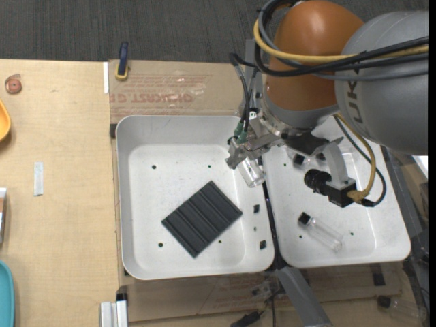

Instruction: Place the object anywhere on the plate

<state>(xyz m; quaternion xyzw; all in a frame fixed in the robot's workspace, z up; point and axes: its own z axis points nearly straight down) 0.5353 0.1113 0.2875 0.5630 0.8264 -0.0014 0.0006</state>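
Two bins sat side by side, the left bin [136,203] at nine o'clock of the right bin [381,240]. A ridged plate [202,218] lay in the left bin's middle, the gripper [249,163] at its one o'clock. A vial [320,229] lay in the right bin toward six o'clock.

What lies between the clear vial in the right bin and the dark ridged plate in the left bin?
The vial and plate are separated by the bins' adjoining walls. The claw hangs above that divide, nearer the far side.

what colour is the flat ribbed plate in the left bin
Dark grey, nearly black, with parallel ridges along its surface. The plate shows best in the camera view, lying in the left bin.
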